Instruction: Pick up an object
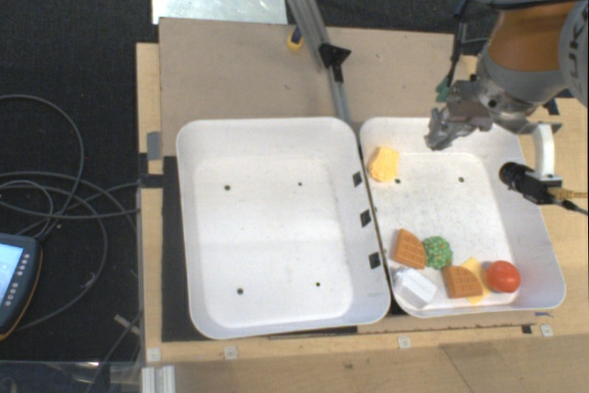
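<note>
Bench, two shallow white bins; grey two-finger gripper (pixel 445 132) over right white bin's (pixel 529 225) far edge, finger state indiscernible; yellow foam block (pixel 384 164) nearby.

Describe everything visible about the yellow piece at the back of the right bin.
The small yellow wedge-shaped block looks like matte toy cheese, pale with a slightly orange left edge. It lies in the right shallow white bin, close to its far left corner, beside the bin's left wall. Nothing touches it; the other items cluster apart along the near edge.
</note>
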Robot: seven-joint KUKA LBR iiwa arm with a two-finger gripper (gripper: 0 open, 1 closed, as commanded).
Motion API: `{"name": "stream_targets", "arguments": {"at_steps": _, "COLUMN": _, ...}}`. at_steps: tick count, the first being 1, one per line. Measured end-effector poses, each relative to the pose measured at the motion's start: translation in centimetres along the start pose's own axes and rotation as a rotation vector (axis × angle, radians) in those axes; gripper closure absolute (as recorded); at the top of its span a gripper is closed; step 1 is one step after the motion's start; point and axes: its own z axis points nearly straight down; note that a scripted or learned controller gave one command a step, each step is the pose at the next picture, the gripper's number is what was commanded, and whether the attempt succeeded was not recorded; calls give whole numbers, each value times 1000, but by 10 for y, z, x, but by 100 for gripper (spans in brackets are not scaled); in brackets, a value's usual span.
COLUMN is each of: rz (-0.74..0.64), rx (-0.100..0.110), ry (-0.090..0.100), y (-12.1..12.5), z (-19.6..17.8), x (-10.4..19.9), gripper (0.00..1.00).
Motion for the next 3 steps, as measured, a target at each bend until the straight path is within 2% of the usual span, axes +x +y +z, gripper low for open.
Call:
{"name": "stream_targets", "arguments": {"at_steps": 1, "rz": 1, "rx": 2, "ry": 0, "y": -19, "z": 17, "x": 47, "gripper": 100}}
{"name": "stream_targets", "arguments": {"at_steps": 3, "rz": 0, "rx": 0, "ry": 1, "y": -47, "z": 15, "x": 137, "gripper": 100}}
